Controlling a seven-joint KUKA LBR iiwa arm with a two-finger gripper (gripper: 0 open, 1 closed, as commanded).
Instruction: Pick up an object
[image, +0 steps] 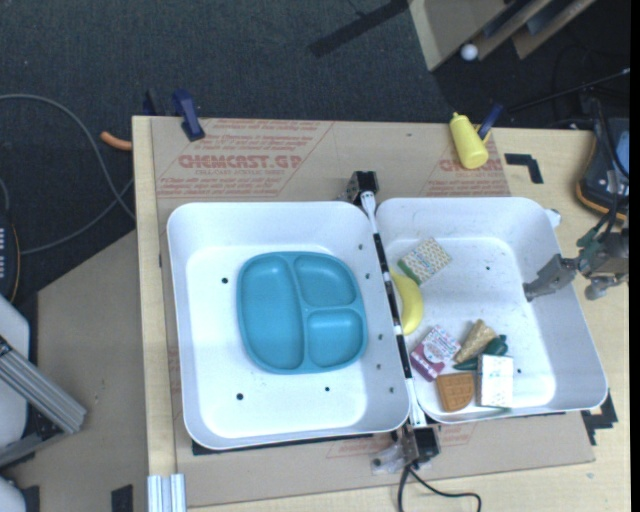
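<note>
Two shallow white plastic bins sit side by side on the bench. The left bin (200, 390) carries a light blue divided plastic plate (300, 310) near its middle. The right bin (470, 218) holds the loose objects: a yellow plastic banana (408, 302) lying against its left wall, a small patterned square packet (428, 258) just above it towards the far edge, a pink-and-white wrapped sachet (436, 350) and a tan cone-shaped piece (474, 341) near the front, and, at the front edge, a round brown biscuit-like disc (455, 391) beside a small white carton (496, 380). The grey gripper (565, 272) is at the right bin's right edge, apart from all the objects; I cannot tell whether its jaws are apart or together.
</note>
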